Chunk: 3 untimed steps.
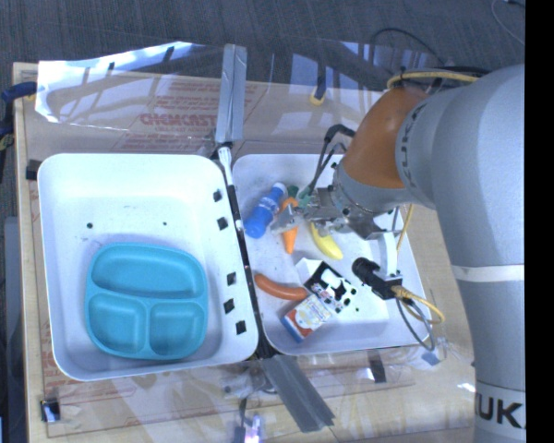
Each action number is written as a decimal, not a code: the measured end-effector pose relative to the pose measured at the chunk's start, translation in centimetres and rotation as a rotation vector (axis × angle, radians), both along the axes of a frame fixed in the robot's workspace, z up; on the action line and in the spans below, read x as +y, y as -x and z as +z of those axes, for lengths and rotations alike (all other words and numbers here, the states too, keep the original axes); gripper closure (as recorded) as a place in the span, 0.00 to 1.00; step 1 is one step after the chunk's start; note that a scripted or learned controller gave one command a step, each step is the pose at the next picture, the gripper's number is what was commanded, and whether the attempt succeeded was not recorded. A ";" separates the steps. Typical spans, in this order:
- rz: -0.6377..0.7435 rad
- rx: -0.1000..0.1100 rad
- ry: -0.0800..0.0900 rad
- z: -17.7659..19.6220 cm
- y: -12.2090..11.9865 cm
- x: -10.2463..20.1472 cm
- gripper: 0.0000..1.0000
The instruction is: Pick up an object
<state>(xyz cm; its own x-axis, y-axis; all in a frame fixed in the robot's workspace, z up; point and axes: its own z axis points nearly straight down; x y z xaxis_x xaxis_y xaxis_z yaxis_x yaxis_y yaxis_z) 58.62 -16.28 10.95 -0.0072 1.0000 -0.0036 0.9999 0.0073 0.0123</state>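
Over the right bin [388,326] the gripper [316,212] sits low amid the clutter, prob. lined up for a grab; can't tell its state. Likely targets just beside it: yellow banana [326,244], small carrot [290,239], blue bottle [262,214]. Left bin [65,183] has 1 teal tray [148,299], well apart.

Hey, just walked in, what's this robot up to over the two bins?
A grey arm with an orange band reaches from the right into the right bin. Its end effector sits low among small items there: a blue bottle, a carrot, a banana, a hot dog and a small carton. Nothing is visibly held yet. The left bin holds a blue divided tray.
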 end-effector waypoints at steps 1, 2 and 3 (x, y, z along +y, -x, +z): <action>0.005 0.003 0.000 0.9 0.0 0.0 1.00; 0.005 0.003 0.001 0.9 0.0 0.0 0.00; 0.023 0.017 -0.004 -1.9 -1.8 -0.3 0.00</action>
